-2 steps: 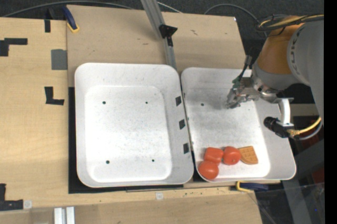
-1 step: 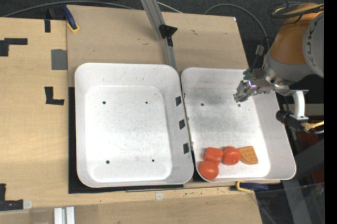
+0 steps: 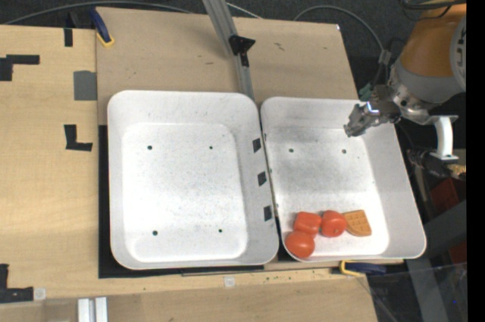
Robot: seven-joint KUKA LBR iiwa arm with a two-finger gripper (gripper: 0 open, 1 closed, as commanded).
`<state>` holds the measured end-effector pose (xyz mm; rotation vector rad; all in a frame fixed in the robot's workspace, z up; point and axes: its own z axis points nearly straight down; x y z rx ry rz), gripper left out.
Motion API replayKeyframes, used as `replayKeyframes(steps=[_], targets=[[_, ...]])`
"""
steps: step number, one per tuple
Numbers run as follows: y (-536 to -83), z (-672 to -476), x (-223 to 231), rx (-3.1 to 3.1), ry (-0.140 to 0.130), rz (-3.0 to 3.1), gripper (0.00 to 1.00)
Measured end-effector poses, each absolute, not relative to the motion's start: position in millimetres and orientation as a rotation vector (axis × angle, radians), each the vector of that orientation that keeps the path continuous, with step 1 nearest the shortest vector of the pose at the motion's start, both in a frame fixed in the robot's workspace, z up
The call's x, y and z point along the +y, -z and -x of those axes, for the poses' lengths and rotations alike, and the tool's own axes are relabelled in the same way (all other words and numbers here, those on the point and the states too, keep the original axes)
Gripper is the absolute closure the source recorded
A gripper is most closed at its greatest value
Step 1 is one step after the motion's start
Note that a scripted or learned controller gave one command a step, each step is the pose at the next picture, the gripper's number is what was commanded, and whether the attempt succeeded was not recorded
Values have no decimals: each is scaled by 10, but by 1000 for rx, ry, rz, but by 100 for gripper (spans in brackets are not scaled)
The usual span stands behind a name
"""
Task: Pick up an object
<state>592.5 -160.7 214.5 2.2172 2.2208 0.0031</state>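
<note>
Three red tomato-like pieces (image 3: 314, 229) lie clustered at the near edge of the right bin (image 3: 326, 161), with an orange-brown cracker-like piece (image 3: 358, 223) touching them on the right. My gripper (image 3: 361, 121) hangs over the far right part of that bin, well above and away from the objects, with nothing seen between its fingers. The grey arm with its orange band (image 3: 432, 32) reaches in from the right.
The left bin (image 3: 182, 176) sits beside the right one, joined by black clips (image 3: 261, 178). A slanted metal rail (image 3: 216, 6) crosses the bench behind the bins. Cables trail at the back right, and a white part (image 3: 443, 137) sticks out by the arm.
</note>
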Motion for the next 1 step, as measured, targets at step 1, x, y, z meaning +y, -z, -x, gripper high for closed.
replayKeyframes(steps=[1], targets=[[-2698, -5837, -1579, 2220, -4, -2217, 100]])
